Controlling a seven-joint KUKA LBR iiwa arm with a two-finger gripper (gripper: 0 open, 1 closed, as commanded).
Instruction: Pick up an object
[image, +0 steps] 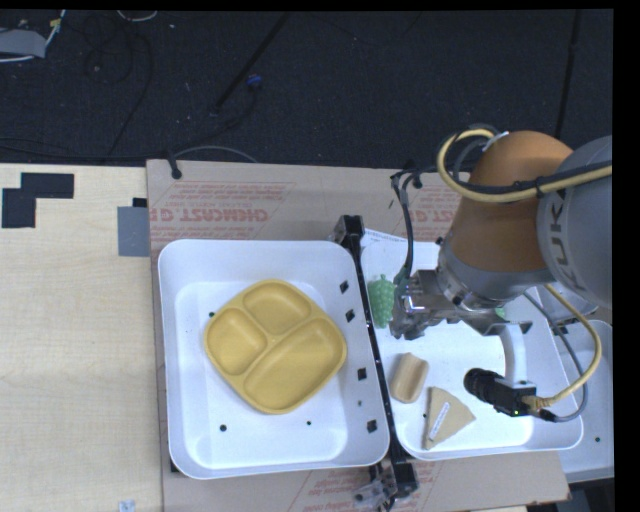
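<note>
From where I stand, the black divider strip (362, 330) between the two white bins is the easiest thing to steer by. The tool (412, 312) hangs low over the right bin (562, 425), a little to the right of that strip. It is tucked so far under the orange-banded wrist that I can't tell whether it is spread or pressed together, and I see nothing pinched in it. The likeliest thing to pick up looks to me to be the knobbly green toy vegetable (381, 298). It lies just beside the strip on its right, so it sits to the tool's left and very close to it. Its long axis runs along the strip, so I'd guess a grip across its narrow width would suit best. Its skin looks bumpy and plastic, rounded at the ends. Further down the strip, still on its right, rests a tan, rounded bread-like piece (408, 378), smooth and matte. Further right of that is a pale flat wedge (446, 415) with a darker crust edge. On the other side of the strip, the left bin (190, 405) holds a yellow divided plate (275, 345), glossy plastic with three compartments, lying flat and turned cornerwise. Both bins sit on brown printed cardboard (260, 200) over the pale tabletop (70, 330).
</note>
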